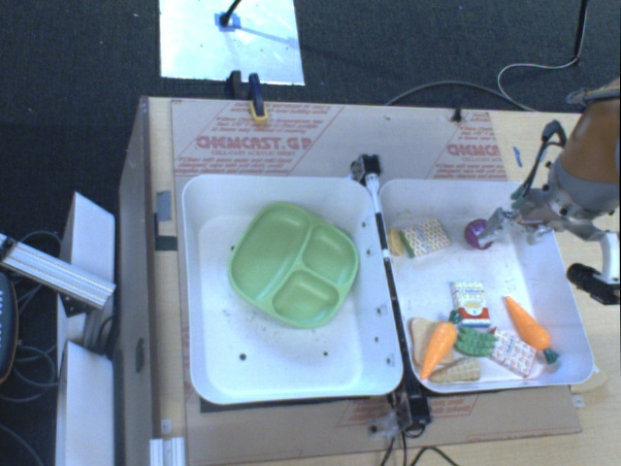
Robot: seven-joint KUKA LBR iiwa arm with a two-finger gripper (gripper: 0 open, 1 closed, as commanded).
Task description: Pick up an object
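Observation:
My gripper (511, 219) hangs low over the back of the right bin (563, 260), on the arm reaching in from the right. A small purple object (476, 233) lies just left of its tip, very close or touching; I cannot tell which. Further left lies a patterned packet (420, 238). Toward the front of the bin are a small red and white box (469, 299), two orange carrots (437, 348) (527, 324), a green leafy piece (474, 341), a pink patterned wafer (512, 354) and a tan cracker (456, 370).
A green divided plate (294, 263) lies in the left bin (213, 357). A ridge with a black clamp (367, 169) at its far end separates the two bins. A cable runs along the bench behind the right bin.

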